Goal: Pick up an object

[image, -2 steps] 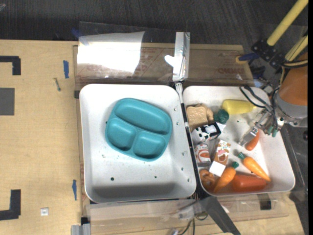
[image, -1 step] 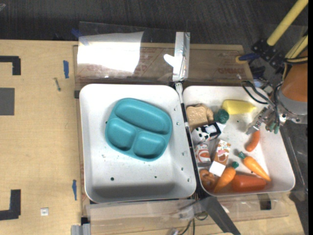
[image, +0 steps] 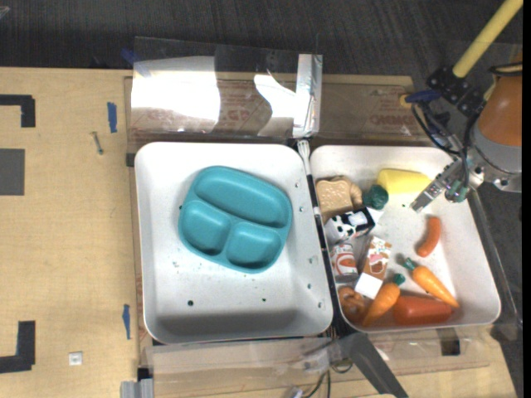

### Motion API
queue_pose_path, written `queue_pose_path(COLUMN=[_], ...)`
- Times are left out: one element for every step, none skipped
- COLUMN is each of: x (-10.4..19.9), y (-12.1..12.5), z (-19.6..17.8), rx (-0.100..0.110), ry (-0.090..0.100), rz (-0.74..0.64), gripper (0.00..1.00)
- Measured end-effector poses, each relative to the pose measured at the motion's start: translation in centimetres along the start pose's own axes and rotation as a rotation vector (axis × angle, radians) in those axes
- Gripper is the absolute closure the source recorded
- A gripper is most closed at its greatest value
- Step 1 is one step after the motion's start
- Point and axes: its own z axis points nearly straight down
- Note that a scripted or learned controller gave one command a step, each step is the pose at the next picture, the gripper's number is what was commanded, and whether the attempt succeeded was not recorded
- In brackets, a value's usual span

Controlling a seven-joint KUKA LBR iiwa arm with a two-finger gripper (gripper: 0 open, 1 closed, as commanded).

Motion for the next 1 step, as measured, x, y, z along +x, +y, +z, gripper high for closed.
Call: queue_pose_path(x=[0.02], y=[-0.23], z=[0.31], rx=[0.005], ry=[0.004], rz=[0.002], gripper=[0.0])
